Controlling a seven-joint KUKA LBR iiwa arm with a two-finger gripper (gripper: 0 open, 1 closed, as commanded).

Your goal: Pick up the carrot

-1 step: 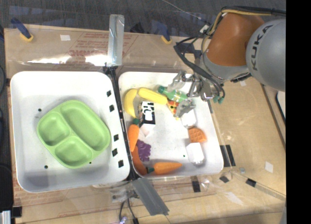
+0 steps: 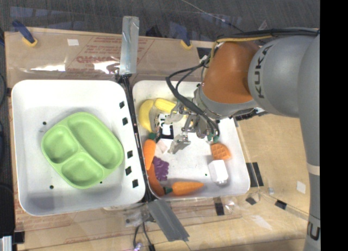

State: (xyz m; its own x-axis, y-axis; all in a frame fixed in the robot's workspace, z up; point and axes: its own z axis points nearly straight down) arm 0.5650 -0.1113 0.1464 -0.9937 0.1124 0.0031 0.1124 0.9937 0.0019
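**Tool hovering in the right bin, carrots lying free**

You are looking at the arm (image 2: 283, 75) reaching in from the right and hanging over the right bin (image 2: 239, 182). The left bin (image 2: 22, 135) is carrying a green divided plate (image 2: 81, 149) near its middle. In the right bin, a banana (image 2: 149, 111) is lying by the far left corner. One carrot (image 2: 185, 188) is lying along the near edge, and a second carrot (image 2: 149, 160) is lying along the left wall; neither is touching the tool. A purple piece (image 2: 160, 168) is sitting between them. A small orange piece (image 2: 219, 151) and a white block (image 2: 218, 171) are sitting toward the right wall. The tool (image 2: 182, 138) is hanging over the bin's middle, fingers apart and gripping nothing.
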